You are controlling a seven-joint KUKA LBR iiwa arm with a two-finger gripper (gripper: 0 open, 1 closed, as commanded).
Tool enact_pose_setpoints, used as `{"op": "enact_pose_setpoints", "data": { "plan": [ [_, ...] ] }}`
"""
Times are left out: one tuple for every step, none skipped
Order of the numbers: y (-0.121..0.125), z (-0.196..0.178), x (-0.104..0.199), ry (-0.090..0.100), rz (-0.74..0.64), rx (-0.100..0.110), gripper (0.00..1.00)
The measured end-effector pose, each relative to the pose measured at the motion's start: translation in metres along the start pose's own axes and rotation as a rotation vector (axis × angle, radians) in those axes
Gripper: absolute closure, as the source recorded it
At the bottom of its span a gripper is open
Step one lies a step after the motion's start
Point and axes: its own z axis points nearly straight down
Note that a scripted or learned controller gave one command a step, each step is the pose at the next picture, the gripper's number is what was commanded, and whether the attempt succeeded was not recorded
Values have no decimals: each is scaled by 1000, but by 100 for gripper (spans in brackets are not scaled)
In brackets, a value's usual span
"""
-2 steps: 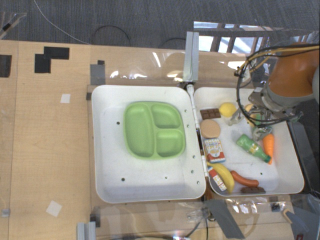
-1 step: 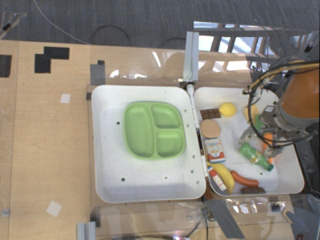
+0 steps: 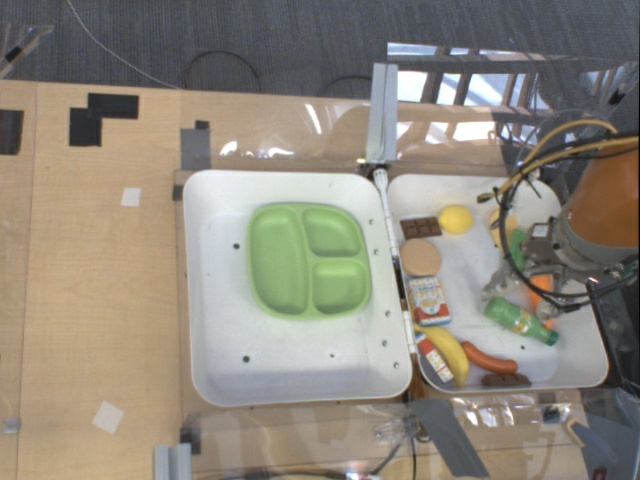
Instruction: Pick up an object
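The grey arm's gripper [image 3: 530, 283] hangs over the right white bin [image 3: 590, 368], just above the small green plastic bottle [image 3: 520, 320] lying on its side near the bin's middle; whether the fingers are open or shut cannot be told. The bottle looks light, stiff and smooth, likely to roll; taking it across the body seems safest. A banana [image 3: 447, 353], sausage [image 3: 490, 357] and printed carton [image 3: 429, 301] lie near, limiting clearance. The left bin holds a green divided plate [image 3: 307, 260] on the wooden surface [image 3: 90, 298].

A pale green divided plate [image 3: 306, 260] sits in a white bin [image 3: 215, 368]; a yellow lemon [image 3: 455, 219], green bottle [image 3: 519, 321] and red sausage [image 3: 489, 357] fill the other.
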Motion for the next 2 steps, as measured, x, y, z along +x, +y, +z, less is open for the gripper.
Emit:
{"op": "enact_pose_setpoints", "data": {
  "plan": [
    [-3, -14, -5, -7, -1, 10, 100],
    [-35, -88, -18, 1, -94, -2, 100]
  ]
}}
